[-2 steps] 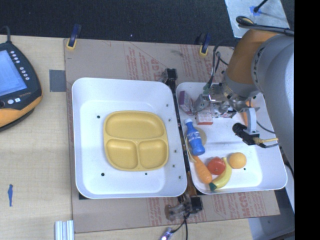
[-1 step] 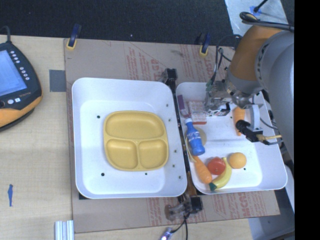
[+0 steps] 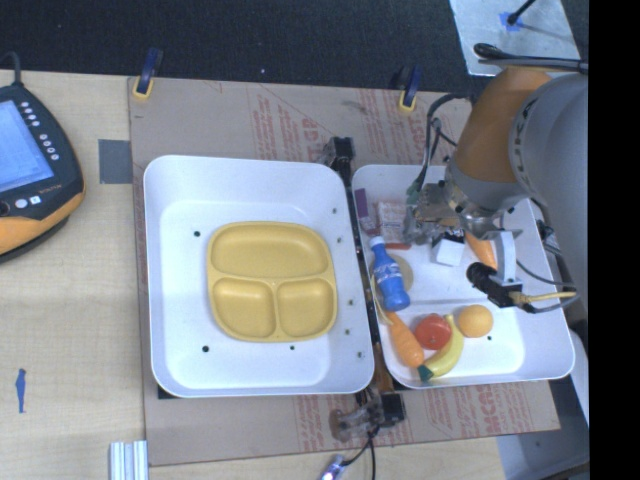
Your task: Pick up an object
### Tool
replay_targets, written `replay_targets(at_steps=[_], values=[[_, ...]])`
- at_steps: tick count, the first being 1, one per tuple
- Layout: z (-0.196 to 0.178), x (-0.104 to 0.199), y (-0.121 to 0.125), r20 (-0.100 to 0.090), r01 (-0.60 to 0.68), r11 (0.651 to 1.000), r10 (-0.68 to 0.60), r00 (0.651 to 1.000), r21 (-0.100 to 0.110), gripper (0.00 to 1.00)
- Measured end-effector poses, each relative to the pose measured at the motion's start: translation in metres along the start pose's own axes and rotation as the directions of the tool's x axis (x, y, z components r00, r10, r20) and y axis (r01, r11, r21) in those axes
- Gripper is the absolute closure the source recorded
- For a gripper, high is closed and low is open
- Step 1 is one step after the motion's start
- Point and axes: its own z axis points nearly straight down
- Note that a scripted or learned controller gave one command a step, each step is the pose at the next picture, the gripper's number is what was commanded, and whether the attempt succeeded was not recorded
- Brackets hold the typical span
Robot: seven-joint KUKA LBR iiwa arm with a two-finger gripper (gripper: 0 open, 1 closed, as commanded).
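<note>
Blue bottle [image 3: 389,276] lies just left of gripper [image 3: 437,230].

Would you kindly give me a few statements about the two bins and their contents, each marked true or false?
1. The yellow divided plate lies in the left bin. True.
2. The blue bottle stands upright in the middle of the left bin. False: it lies on its side in the right bin, near the edge shared with the left bin.
3. The banana lies beside the tomato near the right bin's front edge. True.
4. The hand hovers over the yellow divided plate. False: it is over the back part of the right bin.
5. The orange lies on the yellow plate. False: it lies in the right bin.
</note>
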Motion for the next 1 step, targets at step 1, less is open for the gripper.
replay_targets(at_steps=[1], values=[[0.0182, -0.0749, -0.051, 0.0, -0.001, 1.0, 0.001, 1.0, -0.002, 1.0]])
